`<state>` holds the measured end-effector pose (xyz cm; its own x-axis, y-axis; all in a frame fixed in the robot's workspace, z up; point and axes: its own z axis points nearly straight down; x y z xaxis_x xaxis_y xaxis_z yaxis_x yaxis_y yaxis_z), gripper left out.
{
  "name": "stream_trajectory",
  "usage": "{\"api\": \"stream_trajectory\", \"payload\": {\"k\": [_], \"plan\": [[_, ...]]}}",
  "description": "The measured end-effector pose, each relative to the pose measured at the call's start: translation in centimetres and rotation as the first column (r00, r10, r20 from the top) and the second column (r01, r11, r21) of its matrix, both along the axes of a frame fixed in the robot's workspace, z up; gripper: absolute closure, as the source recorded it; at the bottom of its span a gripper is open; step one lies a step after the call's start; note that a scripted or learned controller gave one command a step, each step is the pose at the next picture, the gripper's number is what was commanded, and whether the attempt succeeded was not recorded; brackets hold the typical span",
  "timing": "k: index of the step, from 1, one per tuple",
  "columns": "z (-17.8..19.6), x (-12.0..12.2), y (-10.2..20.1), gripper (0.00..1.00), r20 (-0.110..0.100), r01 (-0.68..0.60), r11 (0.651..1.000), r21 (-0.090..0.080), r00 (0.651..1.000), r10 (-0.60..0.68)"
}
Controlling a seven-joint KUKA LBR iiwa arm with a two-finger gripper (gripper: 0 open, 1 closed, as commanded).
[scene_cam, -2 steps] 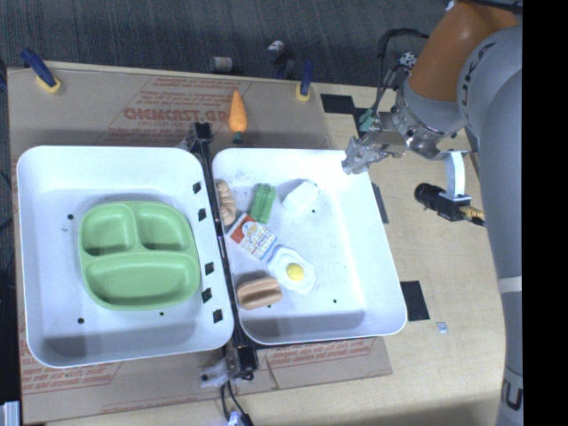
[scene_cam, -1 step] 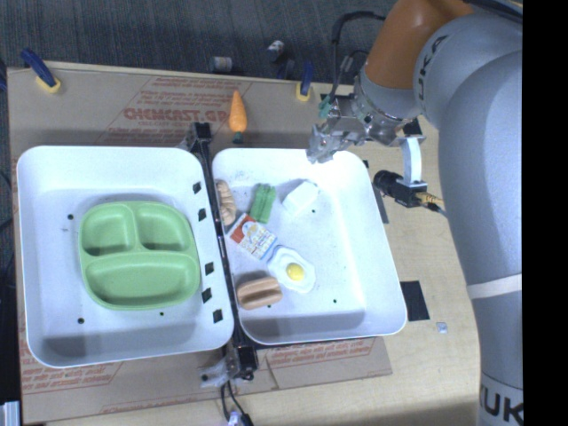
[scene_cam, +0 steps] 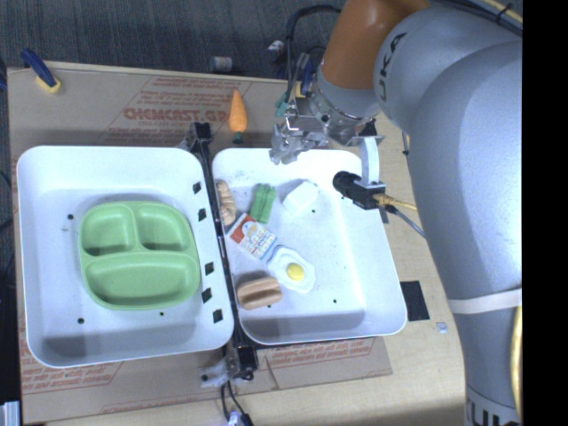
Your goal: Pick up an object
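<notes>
Grey gripper [scene_cam: 286,147] hangs over the right bin's [scene_cam: 377,269] far rim — finger state unreadable — beyond the fried egg [scene_cam: 294,271].

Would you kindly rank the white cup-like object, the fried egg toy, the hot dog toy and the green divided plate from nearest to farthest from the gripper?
From the gripper at the right bin's far rim:
1. White cup-like object, upper middle of the right bin.
2. Fried egg toy, lower in the right bin.
3. Hot dog toy, near that bin's front-left corner.
4. Green divided plate, in the left bin.
</notes>
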<state>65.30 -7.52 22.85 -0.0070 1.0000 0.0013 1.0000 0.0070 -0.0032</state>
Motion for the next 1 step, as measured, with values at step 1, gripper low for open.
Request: {"api": "stream_trajectory", "payload": {"k": [1], "plan": [[3.08,-12.53,2.58,1.0,0.002,0.001,1.0,-0.002,1.0,-0.001]]}}
